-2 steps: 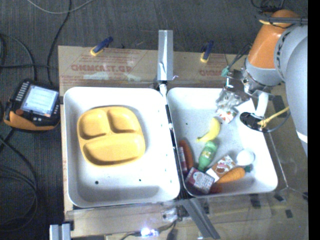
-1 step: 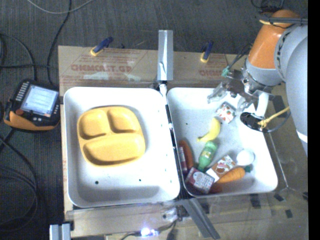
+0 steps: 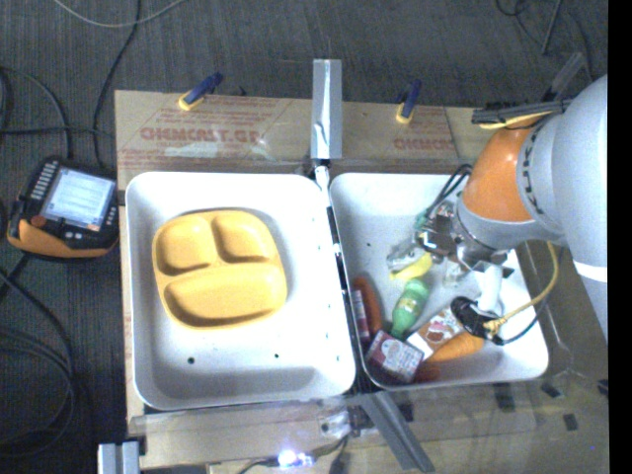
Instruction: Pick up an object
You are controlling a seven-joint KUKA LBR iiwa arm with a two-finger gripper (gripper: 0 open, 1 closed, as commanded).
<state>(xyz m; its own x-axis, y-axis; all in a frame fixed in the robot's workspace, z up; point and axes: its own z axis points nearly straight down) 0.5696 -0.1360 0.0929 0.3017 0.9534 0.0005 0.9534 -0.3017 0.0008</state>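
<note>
We see the gripper [image 3: 427, 248] low in the right bin [image 3: 370, 200], right of frame centre, beside the green bottle [image 3: 410, 306]; we cannot tell its state.

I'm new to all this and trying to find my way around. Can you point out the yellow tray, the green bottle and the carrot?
yellow tray [image 3: 219, 268]: camera view, middle of its divided top, in the left bin.
green bottle [image 3: 410, 304]: camera view, middle of its body, in the right bin.
carrot [image 3: 456, 348]: camera view, middle of its orange length.
</note>
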